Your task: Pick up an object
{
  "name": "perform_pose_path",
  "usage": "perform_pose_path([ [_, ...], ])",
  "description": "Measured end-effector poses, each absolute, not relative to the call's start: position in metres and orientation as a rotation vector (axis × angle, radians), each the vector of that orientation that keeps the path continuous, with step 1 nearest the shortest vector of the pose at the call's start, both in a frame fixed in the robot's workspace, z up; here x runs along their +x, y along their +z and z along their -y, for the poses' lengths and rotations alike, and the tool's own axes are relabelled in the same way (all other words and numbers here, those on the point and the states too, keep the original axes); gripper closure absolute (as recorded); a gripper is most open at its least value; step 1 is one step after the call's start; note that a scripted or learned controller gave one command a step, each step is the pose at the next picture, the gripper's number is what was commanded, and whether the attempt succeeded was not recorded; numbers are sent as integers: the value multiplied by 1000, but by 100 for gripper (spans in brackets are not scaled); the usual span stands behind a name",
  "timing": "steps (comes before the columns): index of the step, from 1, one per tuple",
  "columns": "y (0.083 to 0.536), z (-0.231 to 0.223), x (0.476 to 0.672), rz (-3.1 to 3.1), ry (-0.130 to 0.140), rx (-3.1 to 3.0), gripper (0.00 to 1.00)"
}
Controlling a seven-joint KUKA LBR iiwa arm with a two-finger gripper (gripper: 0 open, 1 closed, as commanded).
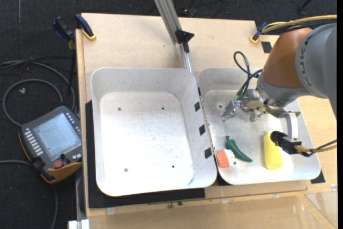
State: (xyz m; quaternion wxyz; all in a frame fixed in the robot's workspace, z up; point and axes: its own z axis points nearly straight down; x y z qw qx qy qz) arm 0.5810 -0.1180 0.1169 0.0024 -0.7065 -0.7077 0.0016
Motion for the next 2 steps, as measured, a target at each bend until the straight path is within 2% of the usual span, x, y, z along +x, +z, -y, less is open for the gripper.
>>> perform_pose_path([
  [1, 131, 119, 583, 2221, -1, -2223, 100],
  [2, 180, 128, 582, 2224, -4, -2226, 100],
])
